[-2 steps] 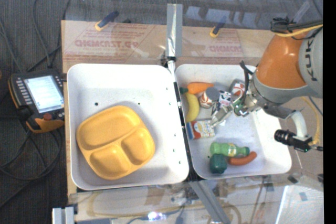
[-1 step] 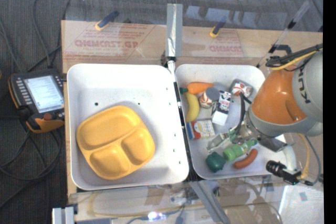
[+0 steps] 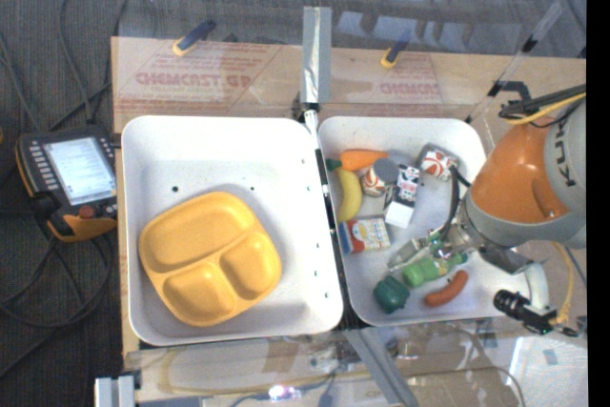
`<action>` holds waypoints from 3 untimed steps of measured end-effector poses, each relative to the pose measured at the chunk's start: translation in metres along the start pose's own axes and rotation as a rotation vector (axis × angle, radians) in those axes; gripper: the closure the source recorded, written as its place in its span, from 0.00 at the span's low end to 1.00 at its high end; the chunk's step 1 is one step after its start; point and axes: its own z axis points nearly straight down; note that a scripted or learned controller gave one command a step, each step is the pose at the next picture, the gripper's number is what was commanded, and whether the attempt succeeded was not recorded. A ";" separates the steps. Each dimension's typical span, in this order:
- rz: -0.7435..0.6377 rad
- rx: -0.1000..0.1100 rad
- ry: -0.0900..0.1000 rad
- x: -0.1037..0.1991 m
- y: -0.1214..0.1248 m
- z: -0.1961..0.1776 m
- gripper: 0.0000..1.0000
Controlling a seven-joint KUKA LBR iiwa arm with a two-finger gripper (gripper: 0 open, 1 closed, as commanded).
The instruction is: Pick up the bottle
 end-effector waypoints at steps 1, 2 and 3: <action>0.002 -0.002 -0.003 -0.002 0.001 -0.010 1.00; 0.003 -0.001 -0.003 -0.002 0.001 -0.010 0.00; -0.016 0.003 -0.005 -0.008 0.043 0.001 0.00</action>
